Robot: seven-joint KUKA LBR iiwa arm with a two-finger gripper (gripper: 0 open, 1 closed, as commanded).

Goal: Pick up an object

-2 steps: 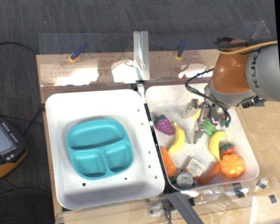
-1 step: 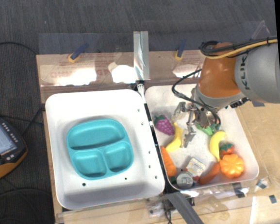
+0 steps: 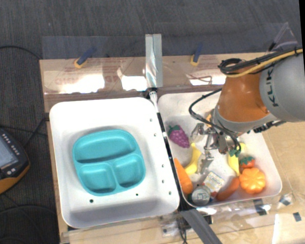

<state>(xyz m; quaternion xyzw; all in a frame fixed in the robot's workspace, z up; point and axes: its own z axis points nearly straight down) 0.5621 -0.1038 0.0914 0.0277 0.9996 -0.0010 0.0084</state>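
Observation:
The right bin holds toy food: purple grapes, a yellow banana-like piece, an orange carrot, a small metal can, a clear packet, a red chili, a small orange pumpkin, a red tomato-like piece and a yellow piece. My gripper hangs low over the middle of this bin, just right of the yellow banana piece and above the packet. Its fingers look parted, with nothing seen between them.
The left bin carries a teal three-compartment tray. A metal divider post stands at the back between the bins. A teach pendant lies on the floor at far left. Cables loop over the arm's wrist.

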